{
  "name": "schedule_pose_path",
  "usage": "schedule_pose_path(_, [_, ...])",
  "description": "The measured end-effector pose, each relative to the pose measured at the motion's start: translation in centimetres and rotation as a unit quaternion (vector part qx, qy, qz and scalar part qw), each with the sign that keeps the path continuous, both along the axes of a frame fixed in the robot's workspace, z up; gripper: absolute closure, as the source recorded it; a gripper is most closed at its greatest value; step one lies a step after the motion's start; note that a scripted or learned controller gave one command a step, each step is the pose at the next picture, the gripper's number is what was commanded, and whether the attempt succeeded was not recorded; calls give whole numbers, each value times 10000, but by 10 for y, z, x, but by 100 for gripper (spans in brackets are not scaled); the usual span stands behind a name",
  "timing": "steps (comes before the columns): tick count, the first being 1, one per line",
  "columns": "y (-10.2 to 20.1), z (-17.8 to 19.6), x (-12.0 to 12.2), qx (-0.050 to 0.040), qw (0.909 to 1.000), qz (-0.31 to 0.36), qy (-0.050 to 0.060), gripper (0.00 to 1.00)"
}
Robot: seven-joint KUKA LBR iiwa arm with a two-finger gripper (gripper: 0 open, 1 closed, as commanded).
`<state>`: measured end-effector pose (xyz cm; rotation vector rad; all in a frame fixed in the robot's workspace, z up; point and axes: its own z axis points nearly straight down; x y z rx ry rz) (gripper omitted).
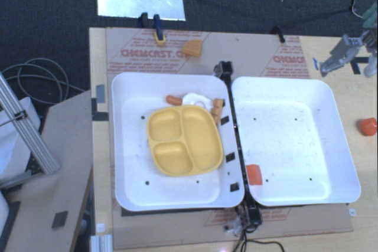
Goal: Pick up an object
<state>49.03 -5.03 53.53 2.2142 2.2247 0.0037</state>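
Bench: two white bins are set side by side on a board.
Left bin: a yellow divided tray is held, with a small sausage, a white piece and a tan piece at its far edge.
Right bin: an orange block is seen at its near left corner.
Gripper: seen at the upper right, outside the bins, nothing seen in it; open or closed cannot be told.

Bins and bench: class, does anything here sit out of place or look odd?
Two pieces lie outside the bins: a tan waffle piece on the board behind the left bin, and an orange block on the bench right of the right bin. The yellow tray sits askew.
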Motion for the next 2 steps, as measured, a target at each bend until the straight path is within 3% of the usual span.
schedule_pose_path(2, [0, 0, 0, 0, 10000, 0, 0, 0])
